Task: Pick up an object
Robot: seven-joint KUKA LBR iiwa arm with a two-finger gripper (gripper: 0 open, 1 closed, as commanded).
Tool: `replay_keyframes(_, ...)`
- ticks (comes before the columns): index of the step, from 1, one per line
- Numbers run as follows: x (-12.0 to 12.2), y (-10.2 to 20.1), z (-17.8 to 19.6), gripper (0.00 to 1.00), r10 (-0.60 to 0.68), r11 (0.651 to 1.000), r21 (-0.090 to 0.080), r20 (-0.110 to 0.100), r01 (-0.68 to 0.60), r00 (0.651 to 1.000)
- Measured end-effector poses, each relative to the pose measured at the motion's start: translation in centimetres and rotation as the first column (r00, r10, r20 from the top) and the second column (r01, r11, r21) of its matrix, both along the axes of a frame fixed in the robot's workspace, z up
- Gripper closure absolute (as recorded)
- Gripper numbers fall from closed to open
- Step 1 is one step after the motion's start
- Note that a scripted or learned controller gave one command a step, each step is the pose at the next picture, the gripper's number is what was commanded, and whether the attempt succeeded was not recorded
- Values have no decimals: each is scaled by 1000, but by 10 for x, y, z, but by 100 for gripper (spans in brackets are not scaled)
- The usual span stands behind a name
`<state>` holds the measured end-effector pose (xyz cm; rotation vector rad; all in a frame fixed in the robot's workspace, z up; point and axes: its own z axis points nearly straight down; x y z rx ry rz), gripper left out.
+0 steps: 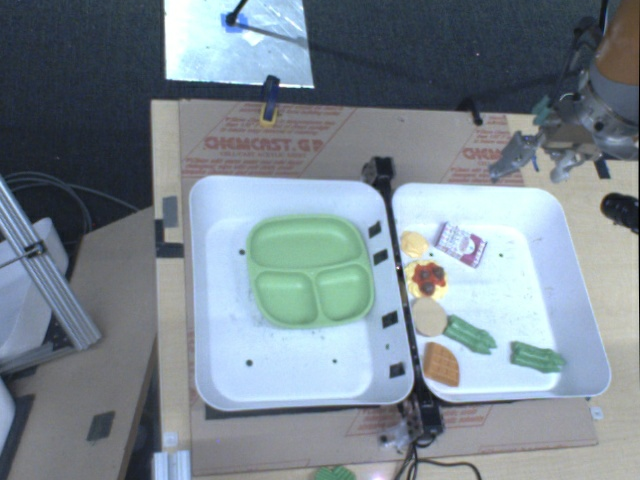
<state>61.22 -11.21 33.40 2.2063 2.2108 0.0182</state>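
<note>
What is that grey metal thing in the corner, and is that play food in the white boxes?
The grey metal thing is a robot arm, and its end effector is the claw it grabs with. Here it hangs open above the bench, holding nothing. The camera looks down from above. The left white plastic bin holds a light green plate with three compartments. The right white plastic bin holds toy food: a small purple and white packet, a round red-topped piece, a tan round cookie, an orange waffle-like piece and two green vegetable pieces.
</note>
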Motion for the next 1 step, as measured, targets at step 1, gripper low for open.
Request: replay_keyframes(1,-47,26,-129,0,-1,1000,8,-32,1,999)
